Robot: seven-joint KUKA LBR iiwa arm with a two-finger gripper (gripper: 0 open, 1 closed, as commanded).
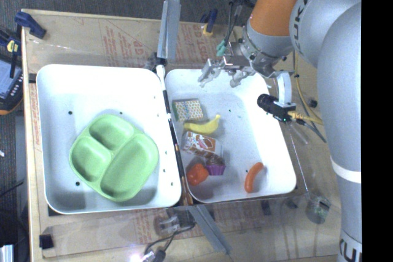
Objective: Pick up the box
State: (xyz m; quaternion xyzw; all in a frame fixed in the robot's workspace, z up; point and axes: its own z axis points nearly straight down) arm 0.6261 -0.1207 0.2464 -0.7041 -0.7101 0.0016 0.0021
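The box point(188, 109) is small and flat with a green and yellow pattern; it lies near the left wall of the right bin point(270, 132), in its far half. My gripper point(223, 75) hangs over the bin's far edge, up and to the right of the box and apart from it. Its two fingers are spread open with nothing between them.
Just in front of the box lie a banana point(204, 126) and a red-and-white packet point(199, 143). A tomato point(197, 173), a purple item point(215, 165) and a sausage point(253, 176) sit nearer the front. The left bin point(55, 89) holds a green divided plate point(115, 156).
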